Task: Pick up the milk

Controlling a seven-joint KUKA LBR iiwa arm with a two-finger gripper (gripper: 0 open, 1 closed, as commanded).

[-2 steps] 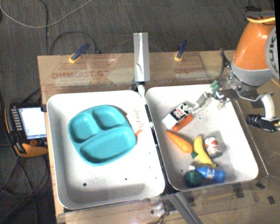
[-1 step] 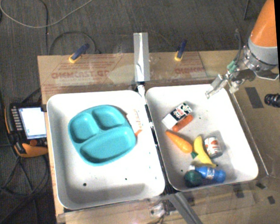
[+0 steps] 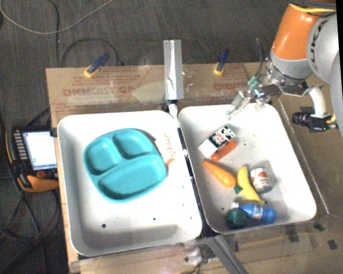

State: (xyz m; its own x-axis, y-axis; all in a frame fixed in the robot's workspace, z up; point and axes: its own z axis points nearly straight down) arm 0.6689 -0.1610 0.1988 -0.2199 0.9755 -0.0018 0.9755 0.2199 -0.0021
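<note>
Two thin jaws of the gripper (image 3: pixel 240 106) hang over the right bin's (image 3: pixel 291 153) top rim, seemingly spread narrowly and holding nothing, though the view is poor. Just below-left lies the milk (image 3: pixel 217 140), a white carton touching a red-orange block (image 3: pixel 224 150). Further down sit a carrot (image 3: pixel 219 173), banana (image 3: pixel 245 184), can (image 3: pixel 261 179), and blue bottle (image 3: pixel 258 213). The left bin (image 3: pixel 78 229) holds a teal divided plate (image 3: pixel 125 162)

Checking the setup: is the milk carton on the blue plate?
No, the milk carton lies in the right bin, while the blue plate is in the left bin.
</note>
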